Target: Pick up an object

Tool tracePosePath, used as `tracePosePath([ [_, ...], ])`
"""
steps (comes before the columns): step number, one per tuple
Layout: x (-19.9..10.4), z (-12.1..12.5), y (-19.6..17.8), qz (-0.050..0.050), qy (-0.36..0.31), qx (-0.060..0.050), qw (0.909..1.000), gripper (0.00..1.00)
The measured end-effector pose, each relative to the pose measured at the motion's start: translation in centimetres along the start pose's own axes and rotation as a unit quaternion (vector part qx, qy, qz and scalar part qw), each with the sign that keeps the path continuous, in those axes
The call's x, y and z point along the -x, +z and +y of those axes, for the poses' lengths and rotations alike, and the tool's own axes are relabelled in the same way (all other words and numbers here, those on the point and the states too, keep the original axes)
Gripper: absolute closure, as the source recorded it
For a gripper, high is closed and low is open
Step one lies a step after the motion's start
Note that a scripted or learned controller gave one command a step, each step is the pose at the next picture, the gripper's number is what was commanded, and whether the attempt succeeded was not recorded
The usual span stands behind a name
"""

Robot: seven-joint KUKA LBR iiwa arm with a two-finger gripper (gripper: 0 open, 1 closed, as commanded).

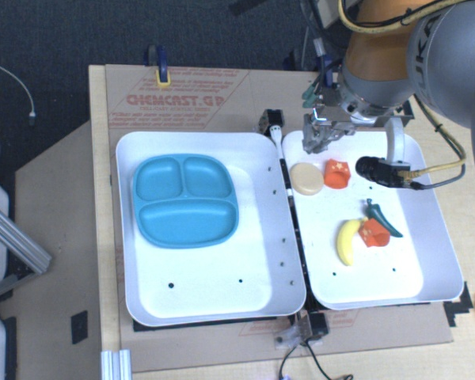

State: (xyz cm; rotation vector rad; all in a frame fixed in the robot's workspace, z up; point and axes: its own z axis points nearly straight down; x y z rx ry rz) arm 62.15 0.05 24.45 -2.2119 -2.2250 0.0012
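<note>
My gripper hangs over the far left part of the right bin, just above and behind a round beige disc. Nothing shows between its fingers. Right of the disc lies a small orange-red block. Nearer the front lie a yellow banana and a red pepper with a teal stem, touching each other.
The left bin holds a blue divided plate. Both bins sit on a cardboard-covered bench. A small black clamp sits at the far edge between the bins.
</note>
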Motion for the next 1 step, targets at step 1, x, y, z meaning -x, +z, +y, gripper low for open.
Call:
tracePosePath([
  [1,-6.04,-0.18,-0.32,0.0,0.0,0.002,1.0,1.0],
])
